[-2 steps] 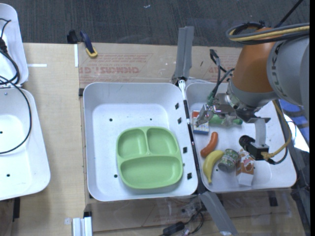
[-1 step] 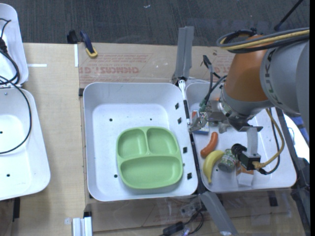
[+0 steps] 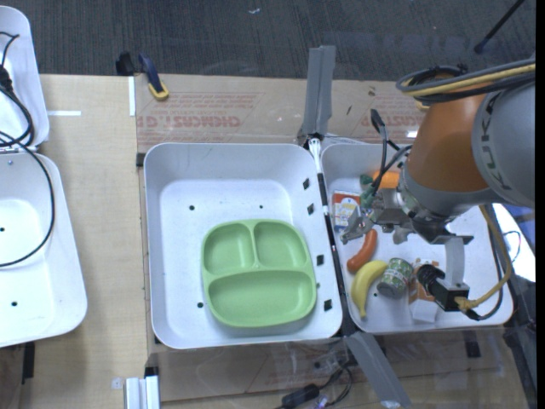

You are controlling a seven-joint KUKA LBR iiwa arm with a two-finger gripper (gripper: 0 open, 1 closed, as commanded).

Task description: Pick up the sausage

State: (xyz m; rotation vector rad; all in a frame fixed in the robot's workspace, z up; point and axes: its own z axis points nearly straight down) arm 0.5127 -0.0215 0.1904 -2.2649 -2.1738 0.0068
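Note:
The sausage (image 3: 362, 250), a short red-orange link, lies at a slant in the right bin (image 3: 502, 309), close to that bin's left wall. My gripper (image 3: 358, 226) hangs just above the sausage's upper end, below the grey arm with its orange band (image 3: 451, 147). No object shows in its grasp. The arm hides much of the right bin's back half.
A yellow banana (image 3: 366, 284) lies just below the sausage, with a small can (image 3: 396, 277) to its right. A white and red carton (image 3: 344, 208) and an orange item (image 3: 387, 178) sit behind. The left bin (image 3: 170, 228) holds a green divided plate (image 3: 255, 273).

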